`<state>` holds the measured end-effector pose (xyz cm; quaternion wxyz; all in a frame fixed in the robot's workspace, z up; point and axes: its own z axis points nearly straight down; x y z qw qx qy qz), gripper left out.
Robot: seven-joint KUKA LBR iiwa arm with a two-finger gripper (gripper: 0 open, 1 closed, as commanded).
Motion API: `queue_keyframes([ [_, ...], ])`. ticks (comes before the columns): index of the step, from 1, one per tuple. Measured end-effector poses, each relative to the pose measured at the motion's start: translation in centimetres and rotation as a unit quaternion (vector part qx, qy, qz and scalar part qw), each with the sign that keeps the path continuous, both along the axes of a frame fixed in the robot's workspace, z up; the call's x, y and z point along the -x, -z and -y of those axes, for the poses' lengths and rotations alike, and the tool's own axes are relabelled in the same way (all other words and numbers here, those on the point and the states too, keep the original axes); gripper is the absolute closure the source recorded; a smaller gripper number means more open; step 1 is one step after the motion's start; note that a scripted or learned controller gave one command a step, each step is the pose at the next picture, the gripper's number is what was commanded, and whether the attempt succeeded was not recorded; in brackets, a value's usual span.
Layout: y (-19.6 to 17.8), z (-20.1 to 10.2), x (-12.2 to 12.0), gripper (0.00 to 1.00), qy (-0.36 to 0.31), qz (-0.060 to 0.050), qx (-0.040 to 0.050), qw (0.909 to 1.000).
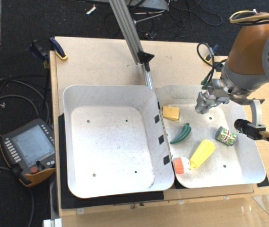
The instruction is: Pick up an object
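**Hand poised over right bin, no object secured**

You had the hand [204,105] hanging over the far part of the right bin [247,171], with nothing visible between its fingers; how far open it stood could not be told from this angle. Candidate objects all lay in that bin: a yellow block [171,113] nearest the hand to its left, a green pepper-shaped piece [182,133] nearer the middle, a yellow bottle-like item [201,153] with a red-and-white piece [181,164] just beside it, and a small green can [226,136] to the right. The left bin [73,98] held none. In my judgement the block was your soundest choice: it lay closest and apart from its neighbours. You needed to centre over it before descending, mindful of the bin wall beside it.
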<state>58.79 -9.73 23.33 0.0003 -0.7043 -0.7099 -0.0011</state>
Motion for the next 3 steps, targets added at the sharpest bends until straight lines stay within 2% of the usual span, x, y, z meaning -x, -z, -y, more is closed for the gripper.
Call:
queue_keyframes([
  [2, -0.8, -9.6, 0.7, 1.00, 0.000, -0.001, 0.0004, 1.0000],
  [3, -0.7, -15.7, 2.6, 1.00, -0.001, -0.002, 0.0000, 1.0000],
])
